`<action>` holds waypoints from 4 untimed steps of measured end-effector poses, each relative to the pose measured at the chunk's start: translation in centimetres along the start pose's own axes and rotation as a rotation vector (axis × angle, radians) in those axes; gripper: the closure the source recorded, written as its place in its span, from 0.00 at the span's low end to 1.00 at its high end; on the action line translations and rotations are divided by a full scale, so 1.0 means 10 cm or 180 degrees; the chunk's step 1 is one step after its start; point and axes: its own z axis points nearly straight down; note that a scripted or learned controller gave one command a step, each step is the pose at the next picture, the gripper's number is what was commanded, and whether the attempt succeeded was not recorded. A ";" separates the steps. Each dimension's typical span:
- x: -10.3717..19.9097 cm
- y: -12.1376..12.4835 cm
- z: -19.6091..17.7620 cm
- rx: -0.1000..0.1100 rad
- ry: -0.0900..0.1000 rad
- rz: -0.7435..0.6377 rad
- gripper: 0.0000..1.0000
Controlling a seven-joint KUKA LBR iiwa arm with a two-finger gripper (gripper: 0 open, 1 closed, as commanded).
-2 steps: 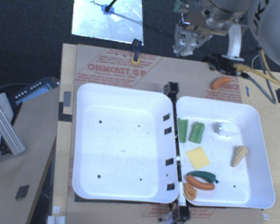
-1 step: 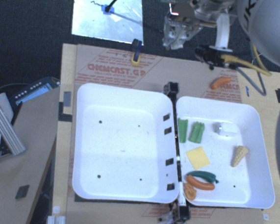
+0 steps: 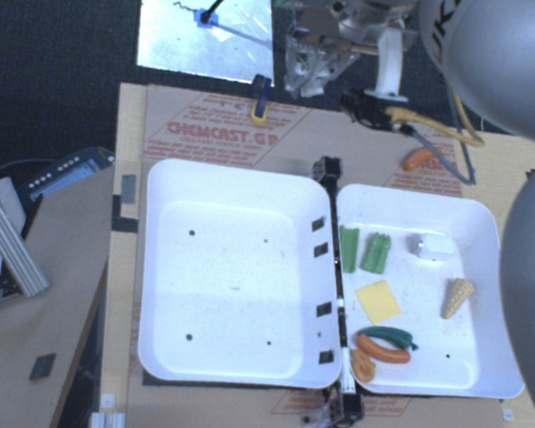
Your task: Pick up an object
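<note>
The right bin (image 3: 487,230) holds several small items: two green pieces (image 3: 347,249) (image 3: 377,252), a white object (image 3: 431,245), a yellow square (image 3: 378,301), a tan cone (image 3: 457,297), a dark green piece (image 3: 387,336) on a red-orange sausage (image 3: 384,350), and an orange piece (image 3: 362,363) by the divider. My gripper (image 3: 307,76) hangs high beyond the bins' far edge, above the cardboard, well away from all of them. It is open, with nothing between its fingers.
The left bin (image 3: 171,190) lies beside the right one, with black clips (image 3: 320,251) along their shared wall. An orange item (image 3: 419,160) lies on the cardboard behind the right bin. A blue and yellow clamp (image 3: 259,99) stands at the cardboard's far edge.
</note>
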 end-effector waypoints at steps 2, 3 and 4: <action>0.64 0.01 -0.22 -0.0013 0.0003 0.0002 1.00; 0.63 -0.30 -0.25 -0.0002 -0.0001 0.0004 1.00; 0.62 0.02 -0.24 -0.0010 -0.0006 0.0018 1.00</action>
